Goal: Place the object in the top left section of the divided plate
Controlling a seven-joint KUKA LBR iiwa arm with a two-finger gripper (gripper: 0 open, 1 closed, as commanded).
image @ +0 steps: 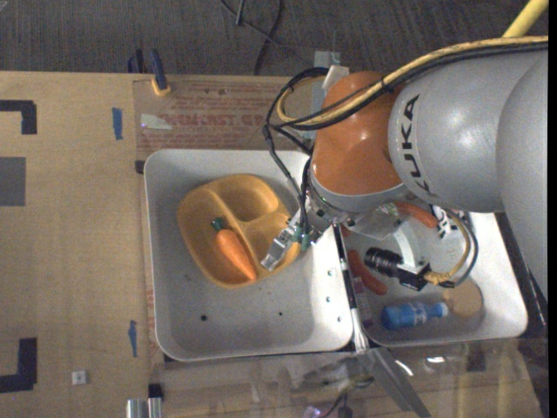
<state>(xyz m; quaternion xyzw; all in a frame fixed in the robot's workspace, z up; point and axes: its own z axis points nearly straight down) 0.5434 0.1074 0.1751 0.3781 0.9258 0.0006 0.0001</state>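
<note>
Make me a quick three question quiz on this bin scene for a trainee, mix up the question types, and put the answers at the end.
1. True or false: the carrot lies inside the yellow plate.
2. Multiple choice: where is the blue bottle? A) left bin, B) right bin, C) on the cardboard outside the bins.
3. Fill in: the gripper is over the plate's ____ rim, as the camera sees it.

Key: 1 true. 2 B. 3 right.
</note>
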